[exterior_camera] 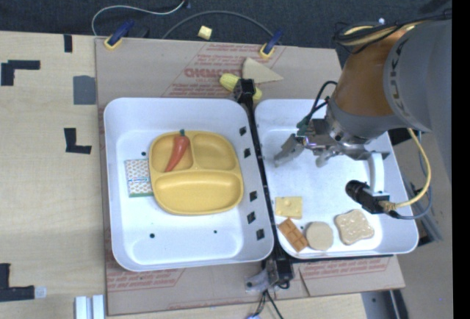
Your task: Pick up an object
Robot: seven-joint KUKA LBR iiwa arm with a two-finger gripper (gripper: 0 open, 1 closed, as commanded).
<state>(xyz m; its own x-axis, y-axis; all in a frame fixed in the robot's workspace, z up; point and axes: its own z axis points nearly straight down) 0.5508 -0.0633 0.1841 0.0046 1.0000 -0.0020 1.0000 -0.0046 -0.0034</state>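
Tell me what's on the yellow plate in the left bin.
A red pepper lies in the yellow plate's upper-left compartment. The plate's left edge covers part of a patterned sponge.

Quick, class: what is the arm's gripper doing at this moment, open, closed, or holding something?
Gripper: over the right bin, nothing seen held; open or closed cannot be told.
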